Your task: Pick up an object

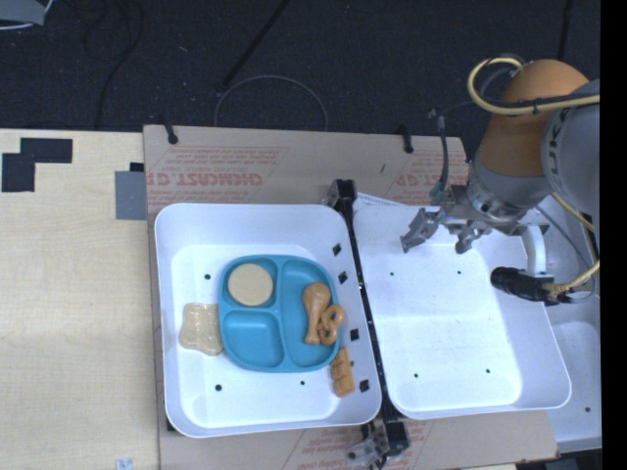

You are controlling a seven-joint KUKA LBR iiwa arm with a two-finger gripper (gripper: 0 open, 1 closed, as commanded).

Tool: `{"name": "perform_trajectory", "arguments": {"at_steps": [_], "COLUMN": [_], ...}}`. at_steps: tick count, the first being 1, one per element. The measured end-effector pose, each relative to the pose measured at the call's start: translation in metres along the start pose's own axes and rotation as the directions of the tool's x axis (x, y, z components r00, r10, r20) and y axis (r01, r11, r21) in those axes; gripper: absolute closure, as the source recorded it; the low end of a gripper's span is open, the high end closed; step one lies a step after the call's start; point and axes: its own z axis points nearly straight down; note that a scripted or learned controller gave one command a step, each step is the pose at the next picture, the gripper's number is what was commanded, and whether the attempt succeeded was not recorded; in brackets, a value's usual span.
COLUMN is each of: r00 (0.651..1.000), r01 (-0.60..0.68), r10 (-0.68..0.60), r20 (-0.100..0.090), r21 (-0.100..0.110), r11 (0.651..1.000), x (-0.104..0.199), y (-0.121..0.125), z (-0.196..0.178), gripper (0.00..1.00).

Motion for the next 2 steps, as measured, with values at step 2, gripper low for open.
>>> {"name": "perform_trajectory", "arguments": {"at_steps": [2], "r00": [1.000], "r01": [0.003], "r10": [-0.003], "r20": [0.001], "r21": [-0.010], "r11": [1.000], "x": [0.006], "y": [0.003], "z": [0.037], "gripper": [0.00]}}
